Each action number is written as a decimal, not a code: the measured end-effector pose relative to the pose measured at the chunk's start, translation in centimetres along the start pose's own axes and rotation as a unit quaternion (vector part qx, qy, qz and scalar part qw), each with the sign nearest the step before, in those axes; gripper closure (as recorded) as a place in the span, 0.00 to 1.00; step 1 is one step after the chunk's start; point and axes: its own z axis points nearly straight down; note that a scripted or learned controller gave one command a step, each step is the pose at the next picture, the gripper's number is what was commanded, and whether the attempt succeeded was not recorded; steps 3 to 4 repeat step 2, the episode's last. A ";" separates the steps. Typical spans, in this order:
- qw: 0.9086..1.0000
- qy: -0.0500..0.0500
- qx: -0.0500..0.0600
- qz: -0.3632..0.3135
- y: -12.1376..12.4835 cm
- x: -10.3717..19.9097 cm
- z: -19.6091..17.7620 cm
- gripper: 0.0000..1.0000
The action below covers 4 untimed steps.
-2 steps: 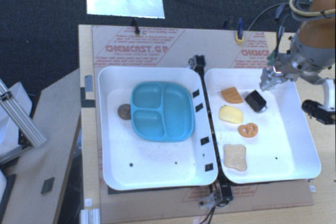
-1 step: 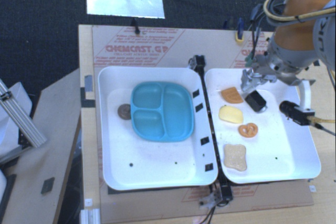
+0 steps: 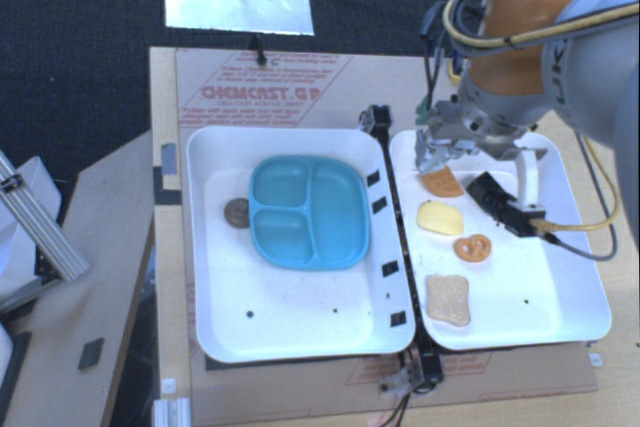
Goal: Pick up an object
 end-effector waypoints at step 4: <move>1.000 0.000 0.000 0.000 -0.1 10.4 0.9 1.00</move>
